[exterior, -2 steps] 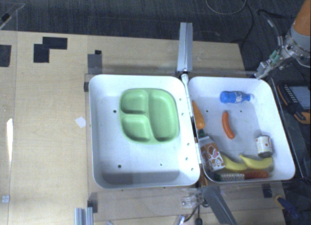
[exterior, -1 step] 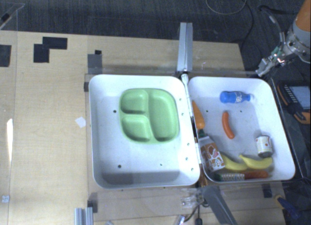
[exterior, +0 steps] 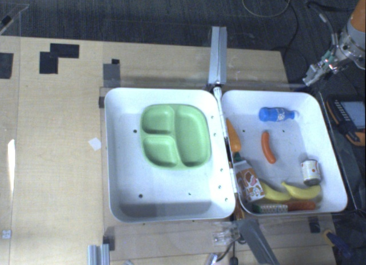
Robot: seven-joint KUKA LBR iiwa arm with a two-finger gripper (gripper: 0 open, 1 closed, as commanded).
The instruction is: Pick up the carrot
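The carrot (exterior: pixel 233 137) lies tight against the right bin (exterior: pixel 327 122)'s left wall; the end effector (exterior: pixel 320 70), its opening unreadable, may clip that wall.

No readable text anywhere. The small box (exterior: pixel 250 184) at the front of the right bin (exterior: pixel 326 122) has a printed face with a picture, lettering too blurred to make out. The can (exterior: pixel 310 171) near the bin's right wall has a label band, unreadable. The blue bottle (exterior: pixel 276 114) toward the back has a label, nothing legible on it. The dark device (exterior: pixel 349 113) off the bench's right side shows a light panel with rows of marks, too small to read. Black patches (exterior: pixel 59 56) on the wooden bench (exterior: pixel 51 161) are plain shapes, not characters.
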